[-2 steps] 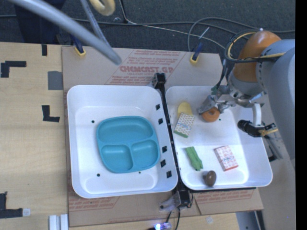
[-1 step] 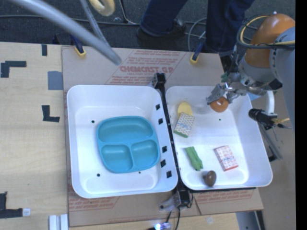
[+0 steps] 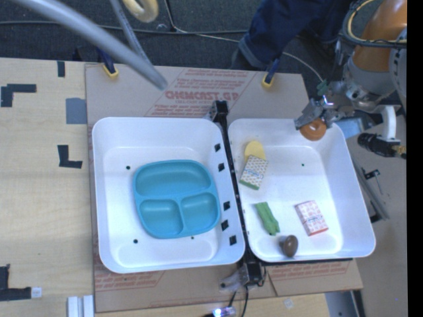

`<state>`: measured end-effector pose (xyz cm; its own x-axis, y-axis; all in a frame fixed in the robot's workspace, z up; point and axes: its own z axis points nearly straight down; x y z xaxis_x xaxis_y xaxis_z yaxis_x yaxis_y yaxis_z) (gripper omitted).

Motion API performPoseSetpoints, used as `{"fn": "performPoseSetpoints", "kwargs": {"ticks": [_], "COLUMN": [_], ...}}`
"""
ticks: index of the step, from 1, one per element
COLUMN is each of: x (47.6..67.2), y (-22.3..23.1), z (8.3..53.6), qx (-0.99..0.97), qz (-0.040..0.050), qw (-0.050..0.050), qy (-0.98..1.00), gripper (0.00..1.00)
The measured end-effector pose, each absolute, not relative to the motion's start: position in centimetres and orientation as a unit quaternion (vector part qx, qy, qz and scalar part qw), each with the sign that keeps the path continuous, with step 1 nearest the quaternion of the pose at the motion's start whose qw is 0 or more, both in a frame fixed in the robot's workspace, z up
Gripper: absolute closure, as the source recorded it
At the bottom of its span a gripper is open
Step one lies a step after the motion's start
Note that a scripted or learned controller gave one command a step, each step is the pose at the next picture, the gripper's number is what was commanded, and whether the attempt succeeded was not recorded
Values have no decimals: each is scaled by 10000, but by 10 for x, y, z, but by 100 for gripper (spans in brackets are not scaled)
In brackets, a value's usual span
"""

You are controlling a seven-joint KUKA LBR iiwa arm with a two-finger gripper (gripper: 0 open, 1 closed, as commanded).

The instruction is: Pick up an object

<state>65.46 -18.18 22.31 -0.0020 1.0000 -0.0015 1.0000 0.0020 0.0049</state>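
Red "CHEMCAST GP" print on cardboard

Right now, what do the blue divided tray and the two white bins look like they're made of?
The blue divided tray looks like moulded plastic: uniform colour, rounded compartments, soft sheen. The two shallow white bins also look like plastic, smooth and slightly glossy with rounded rims, though that is a guess.

Robotics lab test bench, two white bins clipped side by side on a printed cardboard sheet, black tape marks on the wooden tabletop, loose cables, grey robot arm
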Motion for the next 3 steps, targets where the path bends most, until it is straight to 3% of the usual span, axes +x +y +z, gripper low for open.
{"fn": "performPoseSetpoints", "kwargs": {"ticks": [1,3], "x": [655,642], "y": [-181,-78], "z": [242,235], "qx": [7066,7055], "qz": [3,-9], "qw": [4,-11], "qy": [7076,7087], "gripper": [100,100]}}
